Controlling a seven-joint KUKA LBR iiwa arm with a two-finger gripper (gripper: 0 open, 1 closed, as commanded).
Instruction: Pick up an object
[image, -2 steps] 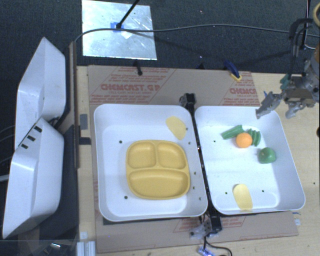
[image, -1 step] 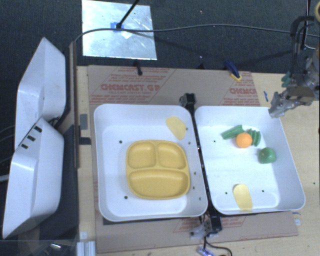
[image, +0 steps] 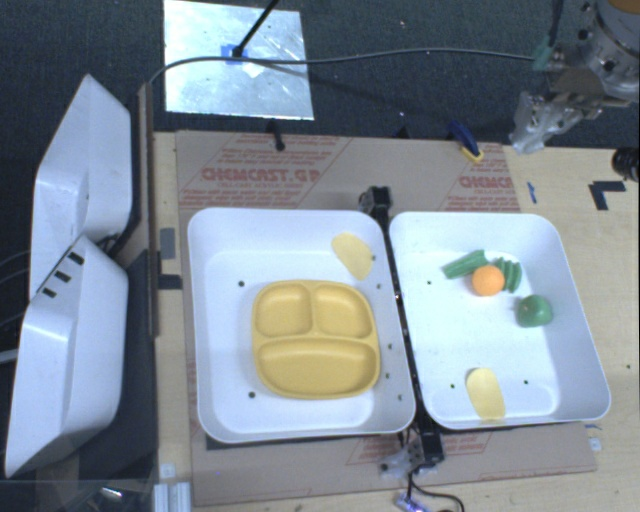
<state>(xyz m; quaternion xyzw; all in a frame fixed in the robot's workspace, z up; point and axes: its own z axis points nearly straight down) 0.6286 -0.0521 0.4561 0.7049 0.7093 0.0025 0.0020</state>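
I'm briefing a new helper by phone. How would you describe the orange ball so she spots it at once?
Look in the right white bin, toward its far side. The small orange ball lies against long green vegetable pieces, with a round green object nearby. It is the only orange thing there.

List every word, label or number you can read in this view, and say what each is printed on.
"CHEMCAST GP" in red, on the brown masking sheet behind the left bin.
"CHEMC...", the same mark cut short, on the sheet behind the right bin.
Smaller red print around both: too blurred to read.
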